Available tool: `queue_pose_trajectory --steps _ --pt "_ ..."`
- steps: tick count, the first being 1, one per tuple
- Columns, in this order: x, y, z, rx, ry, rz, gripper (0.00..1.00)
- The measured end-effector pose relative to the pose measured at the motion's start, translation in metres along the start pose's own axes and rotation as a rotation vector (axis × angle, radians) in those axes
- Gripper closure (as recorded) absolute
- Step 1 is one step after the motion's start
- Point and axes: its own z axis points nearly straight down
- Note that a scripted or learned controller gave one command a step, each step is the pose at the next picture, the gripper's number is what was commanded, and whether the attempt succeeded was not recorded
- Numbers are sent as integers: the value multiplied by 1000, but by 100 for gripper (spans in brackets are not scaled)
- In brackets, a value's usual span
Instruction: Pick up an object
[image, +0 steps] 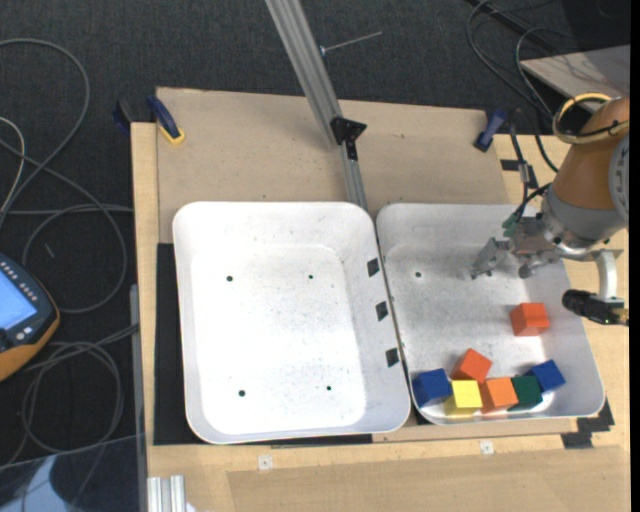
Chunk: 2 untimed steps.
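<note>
Several small blocks lie in the right bin (440, 250). An orange block (529, 318) sits alone near the bin's right side. Along the front wall cluster a blue block (431, 385), a yellow block (466, 394), an orange block (476, 363), another orange block (497, 393), a green block (526, 388) and a second blue block (547, 375). My gripper (504, 264) hangs over the back part of the right bin, behind and left of the lone orange block. Its fingers are spread open with nothing between them.
The left bin (270, 320) stands beside the right one, with small black clips (381, 310) along the shared edge. A slanted metal rail (320, 90) crosses the bench behind the bins. Blue clamps (166, 118) hold the board's back corners.
</note>
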Motion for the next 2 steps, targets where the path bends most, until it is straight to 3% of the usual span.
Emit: queue_pose_trajectory --steps 1,2 --pt "0 2 -13 -5 -1 -1 100" --pt "-3 2 -58 -11 -4 0 100"
